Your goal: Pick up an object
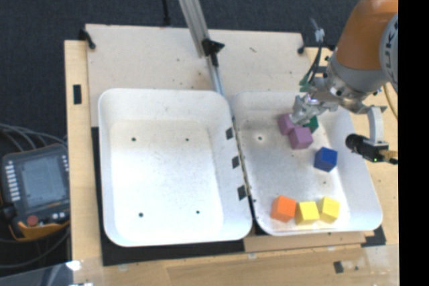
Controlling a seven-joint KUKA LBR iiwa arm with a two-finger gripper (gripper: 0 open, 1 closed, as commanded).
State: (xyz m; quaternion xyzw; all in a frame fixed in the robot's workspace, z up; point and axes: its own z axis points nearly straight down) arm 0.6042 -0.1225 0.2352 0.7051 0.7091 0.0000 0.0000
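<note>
Two shallow white bins sat side by side on the bench; the left bin (167, 164) held nothing I could see, and all the blocks were in the right bin (355, 201). The gripper (305, 109) hung low over that bin's far part, right above a pair of purple blocks (295, 131) that touched each other, one a little behind the other. Together they made a short row running slantwise from far-left to near-right. A scrap of green (312, 122) showed just beside the gripper; what it was I could not tell. The wrist hid the fingers, so I could not tell their state, nor whether they touched the purple blocks. A blue block (326, 159) lay apart, nearer me. Along the near rim an orange block (283, 208) and two yellow blocks (318, 211) stood in a line.
</note>
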